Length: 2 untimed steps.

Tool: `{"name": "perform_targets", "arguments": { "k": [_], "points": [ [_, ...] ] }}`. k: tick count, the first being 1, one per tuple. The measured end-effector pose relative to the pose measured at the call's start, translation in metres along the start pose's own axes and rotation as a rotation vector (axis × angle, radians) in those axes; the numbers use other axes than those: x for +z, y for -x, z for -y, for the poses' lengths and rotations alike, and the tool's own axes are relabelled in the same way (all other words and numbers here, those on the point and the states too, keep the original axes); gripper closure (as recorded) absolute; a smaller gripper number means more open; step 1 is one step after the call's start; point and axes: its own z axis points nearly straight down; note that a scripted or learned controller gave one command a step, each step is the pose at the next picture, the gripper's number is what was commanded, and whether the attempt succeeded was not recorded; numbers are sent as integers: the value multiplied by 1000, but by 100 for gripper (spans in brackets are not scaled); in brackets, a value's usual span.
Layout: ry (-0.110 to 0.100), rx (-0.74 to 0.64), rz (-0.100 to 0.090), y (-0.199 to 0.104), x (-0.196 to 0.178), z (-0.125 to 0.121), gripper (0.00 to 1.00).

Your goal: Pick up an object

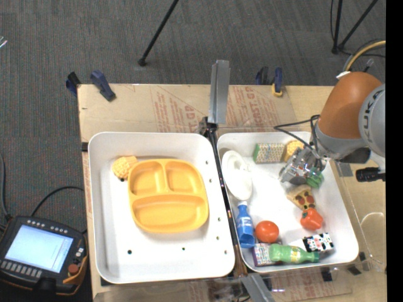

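gripper (302, 168) low in right bin (337, 187), finger state cannot tell | green bottle (286, 254) lies along bin's front wall, long axis left-right | plywood counter (157, 106), grey carpet floor (94, 36), tripod legs

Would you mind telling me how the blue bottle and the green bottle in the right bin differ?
The blue bottle lies against the bin's left wall, running lengthwise up the view; the green bottle lies crosswise by the near wall. The blue bottle has a white cap; the green bottle carries a purple label. Both lie on their sides.
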Motion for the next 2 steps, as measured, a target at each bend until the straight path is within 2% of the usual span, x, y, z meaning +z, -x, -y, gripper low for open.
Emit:
{"name": "perform_targets", "arguments": {
  "k": [1,2],
  "points": [
    [-2,352,-3,-43,1,-46,100],
    [-3,679,0,-46,1,-62,100]
  ]
}}
